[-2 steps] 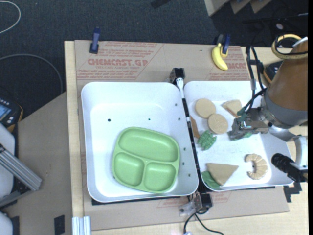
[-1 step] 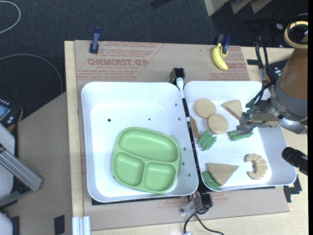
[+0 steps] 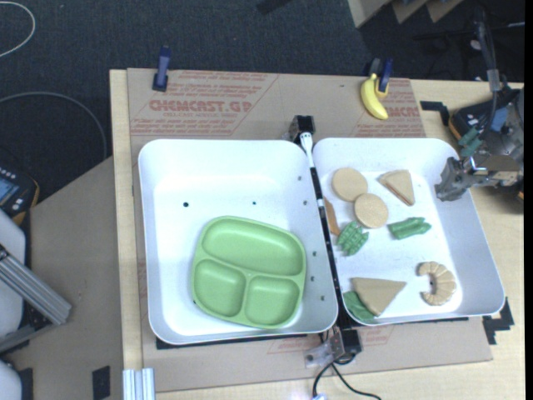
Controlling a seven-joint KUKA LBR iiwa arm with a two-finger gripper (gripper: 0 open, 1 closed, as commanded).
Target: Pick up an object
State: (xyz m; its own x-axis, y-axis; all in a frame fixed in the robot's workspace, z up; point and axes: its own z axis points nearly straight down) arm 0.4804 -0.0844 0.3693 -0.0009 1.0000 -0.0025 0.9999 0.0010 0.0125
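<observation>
The right bin holds two round tan cookies, a tan wedge, a green pickle-like piece, a green ridged piece, a croissant, and a tan triangle lying over a green piece. My gripper hangs at the right rim of that bin, beside the wedge and apart from it. Nothing shows between its fingers.
The left bin holds a green divided tray. A yellow banana lies on the board behind the right bin. Blue clamps sit at the board's back edge. A cable and clip lie between the bins.
</observation>
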